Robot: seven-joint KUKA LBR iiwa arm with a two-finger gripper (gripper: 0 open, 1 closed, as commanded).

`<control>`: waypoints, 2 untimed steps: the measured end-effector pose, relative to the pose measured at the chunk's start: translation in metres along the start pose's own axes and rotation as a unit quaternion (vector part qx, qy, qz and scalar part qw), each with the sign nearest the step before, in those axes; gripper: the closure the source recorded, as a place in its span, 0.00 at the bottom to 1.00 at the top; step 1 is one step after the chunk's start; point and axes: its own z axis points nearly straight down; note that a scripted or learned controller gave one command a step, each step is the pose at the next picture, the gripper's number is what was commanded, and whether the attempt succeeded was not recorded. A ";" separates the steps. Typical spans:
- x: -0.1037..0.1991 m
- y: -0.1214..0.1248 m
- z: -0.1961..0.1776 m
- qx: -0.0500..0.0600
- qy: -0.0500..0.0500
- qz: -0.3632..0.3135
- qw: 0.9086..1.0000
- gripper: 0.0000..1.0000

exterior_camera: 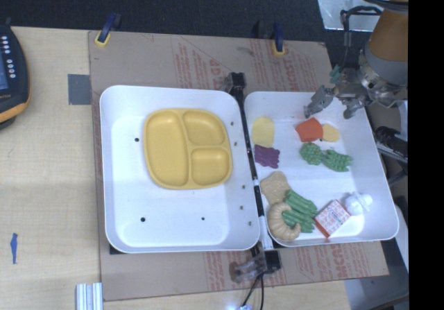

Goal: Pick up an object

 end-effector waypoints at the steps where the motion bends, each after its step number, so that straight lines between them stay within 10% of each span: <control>1: -0.010 0.017 0.098 0.004 0.000 0.000 1.000 0.00; 2: -0.045 -0.015 0.132 0.003 0.000 0.001 1.000 0.00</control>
